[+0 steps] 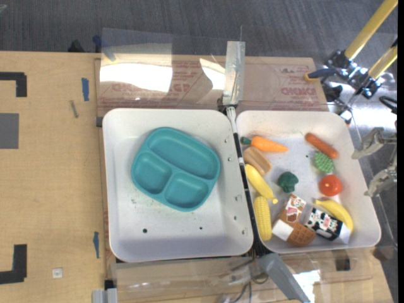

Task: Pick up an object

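The right bin (360, 169) holds several toy foods. An orange carrot (268, 145) lies at its back left, with a tan bun (257, 160) just in front of it. A reddish sausage (322, 145) lies at the back right, beside a green leafy piece (324, 163) and a red tomato (330, 185). Dark green broccoli (288, 181) sits mid-bin. A yellow banana (258, 180) and a corn cob (262, 216) line the left wall. At the front are a small brown-and-white carton (293, 209), a black-and-white carton (324, 223), a second banana (336, 211) and a waffle-like piece (297, 234).
The left bin (126, 232) holds a teal divided plate (175, 169). A clear panel (158, 81) and a metal post (234, 68) stand behind the bins. Yellow rods with clamps (369, 30) and metal fixtures (379, 163) crowd the right edge. Tan bench (44, 188) lies left.
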Robot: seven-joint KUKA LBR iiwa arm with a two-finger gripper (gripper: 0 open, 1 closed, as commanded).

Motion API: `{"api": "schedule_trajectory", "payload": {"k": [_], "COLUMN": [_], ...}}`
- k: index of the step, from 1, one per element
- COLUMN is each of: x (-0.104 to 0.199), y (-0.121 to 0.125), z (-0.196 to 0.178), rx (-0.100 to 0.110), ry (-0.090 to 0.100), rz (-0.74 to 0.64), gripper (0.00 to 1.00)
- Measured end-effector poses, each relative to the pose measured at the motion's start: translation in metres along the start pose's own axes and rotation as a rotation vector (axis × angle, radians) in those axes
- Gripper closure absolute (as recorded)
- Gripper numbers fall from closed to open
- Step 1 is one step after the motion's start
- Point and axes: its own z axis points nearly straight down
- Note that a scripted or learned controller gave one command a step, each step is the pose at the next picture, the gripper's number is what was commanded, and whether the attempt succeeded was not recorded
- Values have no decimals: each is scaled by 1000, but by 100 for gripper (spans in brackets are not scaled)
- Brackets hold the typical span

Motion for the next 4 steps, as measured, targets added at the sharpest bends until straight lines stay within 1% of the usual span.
{"api": "schedule_trajectory", "payload": {"k": [1,2,3,4], "x": [27,21,-31,-71], "y": [-1,43,70,108], "z": [141,158,145,150], "rx": [2,26,8,17], "ry": [-8,-30,-14,-18], "rz": [18,-71,-275,-466], "gripper": [0,0,0,0]}}
